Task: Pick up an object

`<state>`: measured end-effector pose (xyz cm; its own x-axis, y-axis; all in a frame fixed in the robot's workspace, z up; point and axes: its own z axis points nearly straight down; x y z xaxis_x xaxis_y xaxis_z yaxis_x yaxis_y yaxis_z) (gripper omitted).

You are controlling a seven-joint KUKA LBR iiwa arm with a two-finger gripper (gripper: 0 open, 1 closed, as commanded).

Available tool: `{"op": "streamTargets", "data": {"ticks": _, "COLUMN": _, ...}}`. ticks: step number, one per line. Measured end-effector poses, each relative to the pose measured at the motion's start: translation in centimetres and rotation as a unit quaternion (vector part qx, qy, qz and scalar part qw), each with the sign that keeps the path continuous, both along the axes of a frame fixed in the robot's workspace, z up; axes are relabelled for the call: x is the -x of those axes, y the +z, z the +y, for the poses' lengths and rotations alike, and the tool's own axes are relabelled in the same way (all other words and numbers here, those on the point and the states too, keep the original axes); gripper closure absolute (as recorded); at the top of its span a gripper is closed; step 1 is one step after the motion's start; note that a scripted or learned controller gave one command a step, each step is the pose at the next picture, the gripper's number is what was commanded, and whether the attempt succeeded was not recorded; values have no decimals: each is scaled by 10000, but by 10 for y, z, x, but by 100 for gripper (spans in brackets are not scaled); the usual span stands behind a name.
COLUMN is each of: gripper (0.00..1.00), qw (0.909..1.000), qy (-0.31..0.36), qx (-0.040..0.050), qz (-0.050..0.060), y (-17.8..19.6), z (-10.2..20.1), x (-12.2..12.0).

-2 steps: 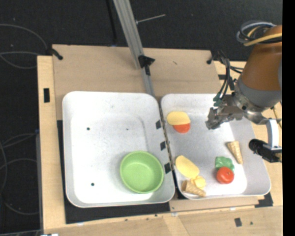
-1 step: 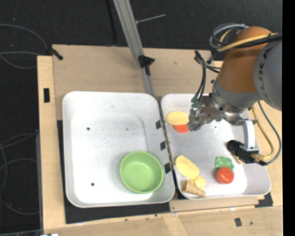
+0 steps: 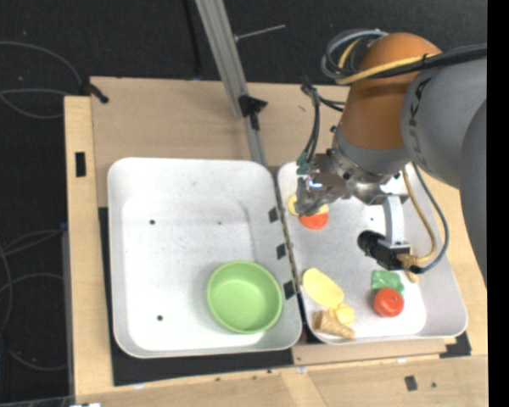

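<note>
The hand [image 3: 310, 200], its grip impossible to tell, hangs just above the orange-red object [image 3: 314, 220] in the right bin [image 3: 445, 312]; judging so, the grasp is underway, and next comes closing and lifting.

The bench [image 3: 178, 117] is showing a pale wooden top, and it is carrying two shallow white bins lying side by side, their inner rims just about touching. The left bin [image 3: 153, 193] is taking up the middle of the bench, and the right bin [image 3: 445, 312] is sitting close to the bench's right edge. A dark mat [image 3: 204, 365] is peeking out from under the bins along their near side. A slanted metal rail [image 3: 225, 58] is running across the far part of the bench toward the seam between the bins.
</note>
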<state>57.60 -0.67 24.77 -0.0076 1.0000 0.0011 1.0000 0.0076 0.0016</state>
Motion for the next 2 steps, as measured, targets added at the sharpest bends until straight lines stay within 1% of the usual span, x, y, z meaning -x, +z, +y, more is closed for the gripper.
{"op": "streamTargets", "data": {"ticks": 1, "gripper": 100, "qw": 10000, "qy": -9, "qx": 6, "qz": 12, "y": -9, "z": 43, "x": -4}}
{"op": "streamTargets", "data": {"ticks": 2, "gripper": 100, "qw": 10000, "qy": 6, "qx": -7, "qz": 3, "y": -1, "z": 96, "x": -14}}
